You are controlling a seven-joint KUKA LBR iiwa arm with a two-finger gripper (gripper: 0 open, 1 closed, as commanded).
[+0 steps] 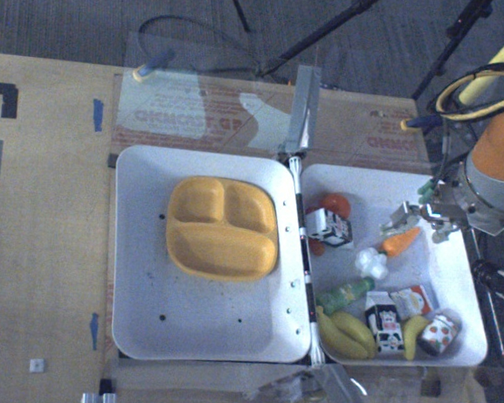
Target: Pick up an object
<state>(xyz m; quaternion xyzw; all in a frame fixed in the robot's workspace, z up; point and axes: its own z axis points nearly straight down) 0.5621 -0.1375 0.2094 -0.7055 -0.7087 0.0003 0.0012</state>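
Observation:
My gripper (421, 225) hangs over the upper right part of the right bin (476, 299), below the grey wrist with its orange band. Its two metal fingers stand apart, open, with nothing between them. An orange carrot (399, 243) lies on the bin floor just below the left fingertip (397, 221); I cannot tell whether they touch. Close by lie a white crumpled object (372, 264), a red tomato (334, 204) and a small black-and-white carton (329, 228).
Along the right bin's front edge lie a green bottle (345, 294), yellow bananas (346, 333), a black-and-white carton (385, 326), a red-and-white box (412, 302) and a spotted ball (438, 335). The left bin (132, 317) holds a yellow divided plate (222, 228).

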